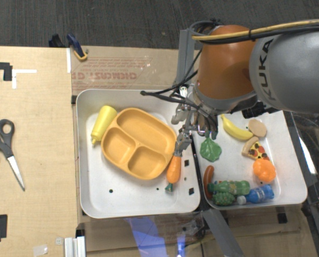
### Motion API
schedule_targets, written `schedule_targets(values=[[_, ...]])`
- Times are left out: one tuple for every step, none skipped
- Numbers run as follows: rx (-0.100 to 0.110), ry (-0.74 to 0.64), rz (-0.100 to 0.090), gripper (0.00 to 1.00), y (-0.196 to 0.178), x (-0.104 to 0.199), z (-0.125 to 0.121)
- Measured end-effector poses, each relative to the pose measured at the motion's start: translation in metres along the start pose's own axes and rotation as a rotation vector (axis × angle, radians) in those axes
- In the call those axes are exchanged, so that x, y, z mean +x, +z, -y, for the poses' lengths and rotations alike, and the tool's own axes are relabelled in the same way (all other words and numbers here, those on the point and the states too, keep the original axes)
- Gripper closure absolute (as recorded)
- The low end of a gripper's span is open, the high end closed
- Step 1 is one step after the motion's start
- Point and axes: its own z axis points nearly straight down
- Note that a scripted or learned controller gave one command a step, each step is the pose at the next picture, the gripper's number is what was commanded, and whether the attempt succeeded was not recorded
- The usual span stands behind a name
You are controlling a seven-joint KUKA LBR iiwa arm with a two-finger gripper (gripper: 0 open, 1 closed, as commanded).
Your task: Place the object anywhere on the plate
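over white bins (95, 197), arm (266, 63) angles tool (182, 143) down.

Plate (138, 143): orange-yellow plastic, rounded-rectangle, 3 compartments, one large along the upper side, two smaller along the lower. Lies flat, right way up, turned at a diagonal in the left bin, roughly mid-bin toward its upper right. Nothing in any compartment.

Carrot (173, 169): toy, orange body w/ green tip at lower end. Stands near-upright, slightly tilted, just beside the plate's right edge, on the bin floor close to the bin's right wall. Top end is at the pincer (182, 141); grip unclear.
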Motion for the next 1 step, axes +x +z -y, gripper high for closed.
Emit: schedule_targets(values=[[0.0,0.0,0.0,0.0,0.0,0.0,0.0]])
